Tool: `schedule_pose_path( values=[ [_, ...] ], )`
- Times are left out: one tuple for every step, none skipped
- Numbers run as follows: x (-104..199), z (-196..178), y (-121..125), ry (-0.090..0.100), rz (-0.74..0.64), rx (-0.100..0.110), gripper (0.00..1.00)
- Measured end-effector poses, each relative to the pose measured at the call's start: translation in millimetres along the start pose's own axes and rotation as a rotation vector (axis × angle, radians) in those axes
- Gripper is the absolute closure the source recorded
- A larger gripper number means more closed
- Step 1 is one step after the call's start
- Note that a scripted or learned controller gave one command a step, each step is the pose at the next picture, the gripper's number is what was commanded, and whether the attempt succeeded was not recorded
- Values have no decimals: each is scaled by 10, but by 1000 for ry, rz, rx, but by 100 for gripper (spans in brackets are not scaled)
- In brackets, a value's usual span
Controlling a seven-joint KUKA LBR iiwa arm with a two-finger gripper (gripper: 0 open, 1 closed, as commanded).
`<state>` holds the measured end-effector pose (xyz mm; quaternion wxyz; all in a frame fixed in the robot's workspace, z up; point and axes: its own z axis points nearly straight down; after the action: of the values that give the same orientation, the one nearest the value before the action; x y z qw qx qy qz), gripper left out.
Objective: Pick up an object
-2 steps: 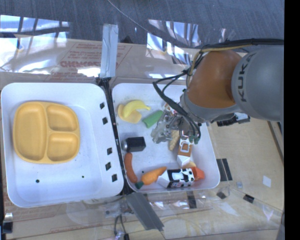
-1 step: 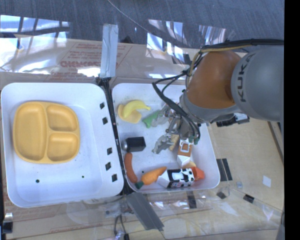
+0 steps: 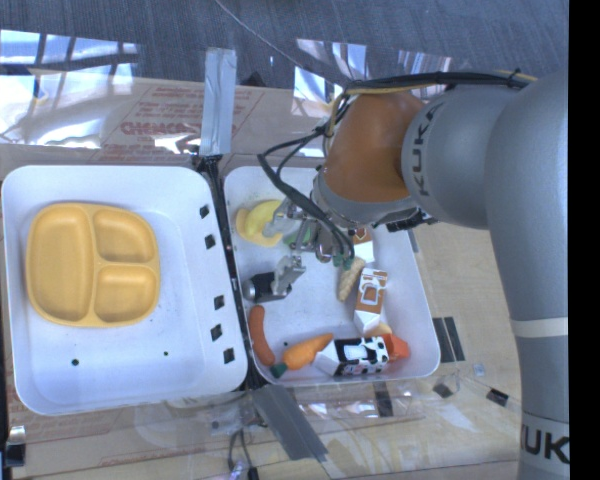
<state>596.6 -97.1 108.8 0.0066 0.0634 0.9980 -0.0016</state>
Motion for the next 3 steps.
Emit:
schedule_pose_path(
  values=[
    [315,-45,-476,-1,-265,-2,0],
    [490,-4,-1071,-5,-231,-1,0],
    [-166,30,-610,-11,-214,3,0]
  ],
)
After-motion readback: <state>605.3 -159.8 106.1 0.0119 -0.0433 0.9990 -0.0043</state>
